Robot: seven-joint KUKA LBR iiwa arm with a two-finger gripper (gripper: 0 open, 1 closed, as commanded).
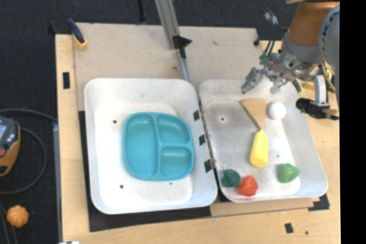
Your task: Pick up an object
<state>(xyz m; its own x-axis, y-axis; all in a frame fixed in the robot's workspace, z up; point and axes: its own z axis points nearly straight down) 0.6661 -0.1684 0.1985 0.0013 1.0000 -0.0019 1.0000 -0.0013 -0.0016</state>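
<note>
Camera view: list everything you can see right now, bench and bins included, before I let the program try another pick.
left bin: 1, white, left half of the bench
right bin: 1, white, right half of the bench
divided plate: 1, teal, middle of the left bin
wedge: 1, tan, upper part of the right bin
ball: 1, white, right bin, beside the wedge
yellow object: 1, yellow, centre of the right bin
dark green object: 1, right bin, near edge
red object: 1, right bin, near edge, beside the dark green one
light green object: 1, right bin, near right corner
metal rail: 1, grey, rising behind the bins
orange ball: 1, lower left, off the bench
arm: 1, grey and orange, upper right
gripper: 1, over the right bin's far edge
</note>
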